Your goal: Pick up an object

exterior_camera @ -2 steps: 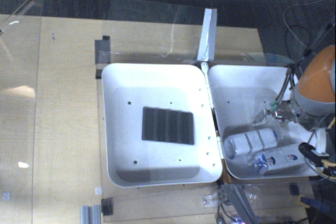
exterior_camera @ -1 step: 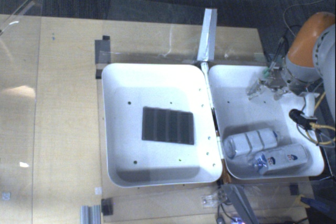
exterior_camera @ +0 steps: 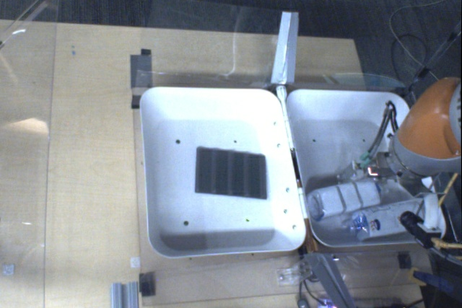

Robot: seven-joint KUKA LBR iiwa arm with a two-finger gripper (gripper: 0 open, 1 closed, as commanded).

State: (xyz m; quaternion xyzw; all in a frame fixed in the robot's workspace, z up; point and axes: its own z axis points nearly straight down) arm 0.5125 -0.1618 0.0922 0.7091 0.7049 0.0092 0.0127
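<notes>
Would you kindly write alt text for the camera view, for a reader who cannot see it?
A grey robot arm with an orange band reaches from the right into the right white bin, above a pale bottle and a clear bottle lying near its front wall. The left white bin holds a dark ribbed rectangle.

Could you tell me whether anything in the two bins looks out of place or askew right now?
Nothing looks spilled or damaged. The dark ribbed mat lies flat and square in the left bin. In the right bin, a clear plastic bottle lies on its side near the front, tilted slightly, beside the arm.
</notes>
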